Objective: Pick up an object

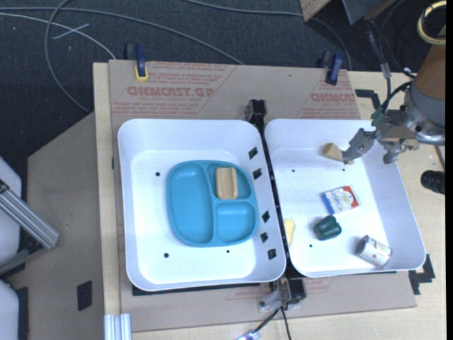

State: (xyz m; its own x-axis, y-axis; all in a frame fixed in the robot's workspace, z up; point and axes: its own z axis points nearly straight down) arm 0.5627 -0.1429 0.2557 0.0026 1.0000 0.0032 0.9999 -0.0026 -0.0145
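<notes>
The right bin (396,190) holds several small objects. A tan chunk (330,150) lies near its far edge, a blue, white and red box (340,200) in the middle, a dark green lump (327,227) just below it, and a small can (373,251) at the near right. My gripper (371,151) hangs over the bin's far right part, open, with nothing between its fingers. Its left fingertip (352,150) is close beside the tan chunk.
In the left bin (141,190) sits a blue divided plate (195,211) with a tan block (226,183) in its upper right compartment. A yellow piece (288,230) rests at the right bin's left wall. Clamps and cables lie beyond the board's far edge.
</notes>
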